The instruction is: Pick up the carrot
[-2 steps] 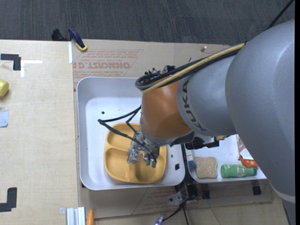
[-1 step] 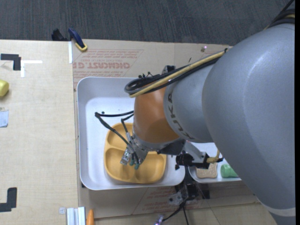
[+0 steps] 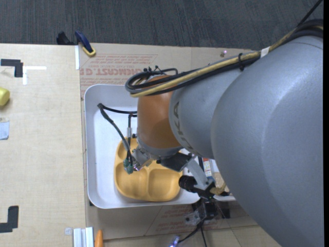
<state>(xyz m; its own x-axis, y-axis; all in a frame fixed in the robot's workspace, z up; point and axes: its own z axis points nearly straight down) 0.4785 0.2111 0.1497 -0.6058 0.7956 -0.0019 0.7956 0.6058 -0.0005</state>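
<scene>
Over the white bin (image 3: 95, 153): arm wrist (image 3: 154, 127), above yellow tray (image 3: 149, 184). Finger state: cannot tell. Carrot unlocated; confirm before closing.

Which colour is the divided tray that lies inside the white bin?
The tray is yellow, a mustard tone. The camera view shows it best, under the arm's orange band.
</scene>
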